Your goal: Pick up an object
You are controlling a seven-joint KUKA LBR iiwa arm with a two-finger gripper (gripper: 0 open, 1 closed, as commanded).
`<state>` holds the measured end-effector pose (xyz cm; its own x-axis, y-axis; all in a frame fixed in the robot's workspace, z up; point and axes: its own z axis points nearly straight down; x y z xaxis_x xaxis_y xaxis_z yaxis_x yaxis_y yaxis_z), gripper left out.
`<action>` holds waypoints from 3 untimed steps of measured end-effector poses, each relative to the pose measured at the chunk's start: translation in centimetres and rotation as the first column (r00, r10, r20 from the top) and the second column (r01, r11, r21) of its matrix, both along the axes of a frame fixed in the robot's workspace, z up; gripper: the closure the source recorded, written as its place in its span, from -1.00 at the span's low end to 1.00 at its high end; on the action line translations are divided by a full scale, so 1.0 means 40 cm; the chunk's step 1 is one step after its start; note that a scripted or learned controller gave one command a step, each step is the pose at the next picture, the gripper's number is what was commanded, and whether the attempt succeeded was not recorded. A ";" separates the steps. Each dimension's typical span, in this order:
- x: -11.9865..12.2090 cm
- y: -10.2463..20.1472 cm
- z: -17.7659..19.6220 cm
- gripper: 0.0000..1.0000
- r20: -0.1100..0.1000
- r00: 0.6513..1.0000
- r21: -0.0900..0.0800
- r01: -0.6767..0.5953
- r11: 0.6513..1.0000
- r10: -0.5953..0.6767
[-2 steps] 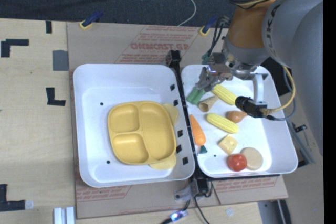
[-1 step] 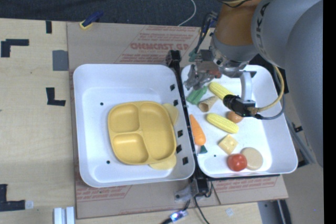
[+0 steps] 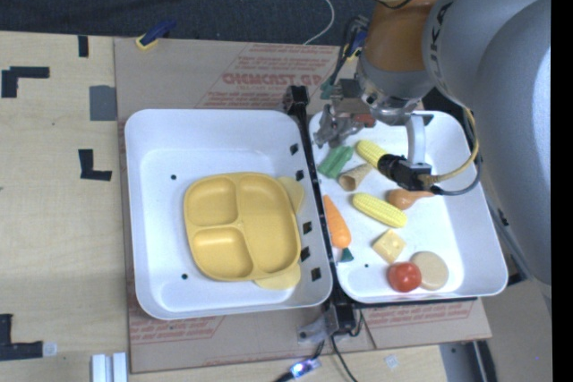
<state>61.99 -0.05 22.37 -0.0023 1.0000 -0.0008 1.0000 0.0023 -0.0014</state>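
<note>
We see the end effector (image 3: 336, 128) low over the far left corner of the right bin (image 3: 466, 277), just above a green toy (image 3: 337, 160); we cannot tell how it is set or if it has hold of anything. Smooth plastic foods lie in this bin: two bumpy yellow corn cobs (image 3: 380, 209), an orange carrot (image 3: 337, 223) along the left wall, a cheese wedge (image 3: 389, 244), a round red tomato (image 3: 404, 276). The left bin (image 3: 152, 282) holds a glossy yellow divided tray (image 3: 240, 225).
</note>
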 end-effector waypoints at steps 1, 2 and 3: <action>-0.034 0.015 0.024 1.00 -0.001 1.000 0.001 0.000 1.000 0.000; -0.024 -0.009 0.022 1.00 0.000 1.000 0.000 0.002 1.000 -0.002; -0.024 -0.007 0.023 1.00 0.000 1.000 0.000 0.001 1.000 -0.001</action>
